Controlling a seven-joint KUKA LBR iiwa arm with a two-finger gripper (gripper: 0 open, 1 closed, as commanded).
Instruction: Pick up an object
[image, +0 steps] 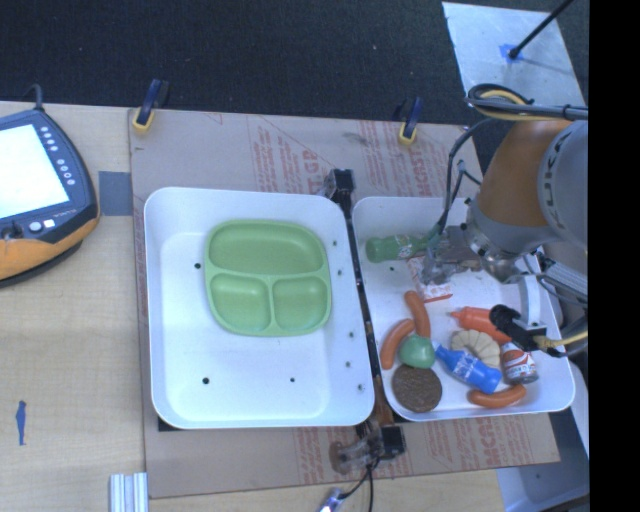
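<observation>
The right bin (388, 214) holds several small toy foods. A green bottle-like piece (393, 247) lies at its upper left. Below it are an orange sausage (418, 312), a second sausage (394, 343), a green ball (417, 352) and a brown round patty (416, 388). Further right are a blue bottle (468, 368), an orange carrot-like piece (478, 320) and a small can (518, 365). My gripper (438, 264) reaches down into the upper middle of this bin, just right of the green piece and above the first sausage. I see nothing lifted.
The left bin (180, 380) bears a green divided plate (268, 276). A tablet in an orange case (40, 195) lies at the bench's far left. The arm's orange band (515, 185) and cables hang over the right bin's upper right.
</observation>
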